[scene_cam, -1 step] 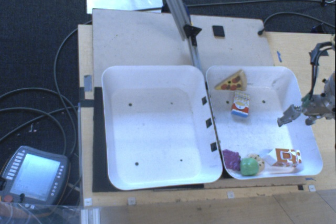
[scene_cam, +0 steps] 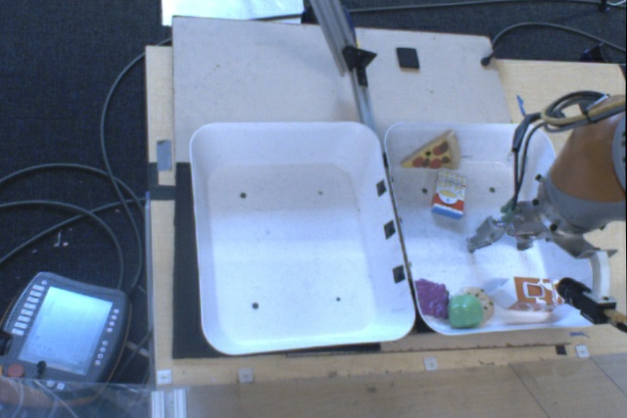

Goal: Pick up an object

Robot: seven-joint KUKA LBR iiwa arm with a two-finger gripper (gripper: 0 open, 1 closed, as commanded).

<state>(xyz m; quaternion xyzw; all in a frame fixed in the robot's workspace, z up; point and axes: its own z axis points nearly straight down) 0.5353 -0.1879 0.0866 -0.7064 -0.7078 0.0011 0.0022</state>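
Observation:
My gripper [scene_cam: 505, 238] hangs over the middle of the right bin [scene_cam: 490, 140], open, with nothing between its fingers. One grey finger [scene_cam: 480, 236] points left toward the bin's centre. A red, white and blue carton [scene_cam: 449, 196] lies just up and left of the gripper, apart from it. A pizza-slice toy [scene_cam: 431, 152] rests near the bin's far left corner. Along the near wall sit purple grapes [scene_cam: 431, 295], a green ball [scene_cam: 466, 310], a cookie [scene_cam: 481, 297] and a white and orange box [scene_cam: 534, 293].
The left bin [scene_cam: 211, 210] stands beside the right one, sharing a divider edge with black clips [scene_cam: 390, 230]. A metal pole [scene_cam: 328, 0] slants in from the top. The arm's orange band [scene_cam: 588, 166] is over the right bin's right side. A teach pendant [scene_cam: 59, 323] lies at lower left.

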